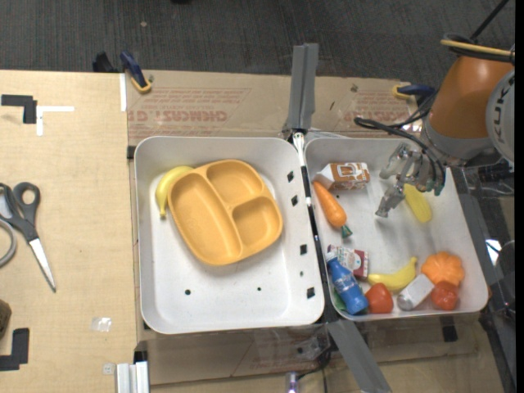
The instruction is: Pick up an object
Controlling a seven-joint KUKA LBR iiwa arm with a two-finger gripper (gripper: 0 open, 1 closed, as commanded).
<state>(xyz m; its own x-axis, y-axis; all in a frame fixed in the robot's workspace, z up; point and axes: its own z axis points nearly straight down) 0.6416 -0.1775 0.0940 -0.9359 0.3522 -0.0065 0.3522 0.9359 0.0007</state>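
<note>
Nearest you, along the right bin's (473, 244) front wall, lie a blue bottle (347, 289), a tomato (380, 299), a banana (394, 274), a white block (415, 291) and an orange fruit (444, 267). The left bin (221, 301) holds a divided yellow plate (223, 211) with a second banana (170, 185) tucked at its far-left rim. Mid-bin on the right, a carrot (331, 205) lies with its long axis running front to back. Farther back, the end effector (403, 185) hangs over the right bin; you see one finger (388, 201) reaching down, with nothing visibly between the fingers, and whether they are spread cannot be told. The likeliest target, a lemon (418, 204), lies just beside it toward the arm's side, its long axis front to back. A small carton (350, 175) sits on the opposite side, near the far wall. Scissors (29, 223) rest on the desk (65, 301).
</note>
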